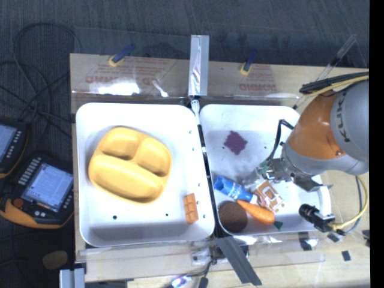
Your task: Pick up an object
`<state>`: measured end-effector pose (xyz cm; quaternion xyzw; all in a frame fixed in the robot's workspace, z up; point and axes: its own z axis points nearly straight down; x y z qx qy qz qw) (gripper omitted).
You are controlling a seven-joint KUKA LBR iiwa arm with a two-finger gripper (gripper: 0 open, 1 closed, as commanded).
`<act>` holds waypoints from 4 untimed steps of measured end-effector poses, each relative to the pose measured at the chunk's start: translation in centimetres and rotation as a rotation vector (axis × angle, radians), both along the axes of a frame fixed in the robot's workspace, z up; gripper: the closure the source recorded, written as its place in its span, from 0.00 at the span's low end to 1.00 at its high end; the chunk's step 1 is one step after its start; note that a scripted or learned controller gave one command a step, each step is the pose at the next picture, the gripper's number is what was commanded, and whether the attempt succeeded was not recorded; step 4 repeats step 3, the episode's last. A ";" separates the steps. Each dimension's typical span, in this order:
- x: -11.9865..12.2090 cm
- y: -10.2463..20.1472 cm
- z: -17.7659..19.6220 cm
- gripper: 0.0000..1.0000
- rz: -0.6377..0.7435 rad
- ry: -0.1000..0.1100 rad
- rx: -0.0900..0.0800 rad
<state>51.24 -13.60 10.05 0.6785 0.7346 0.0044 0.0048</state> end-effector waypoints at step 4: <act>7.7 -6.1 13.9 1.00 -0.350 0.016 -0.002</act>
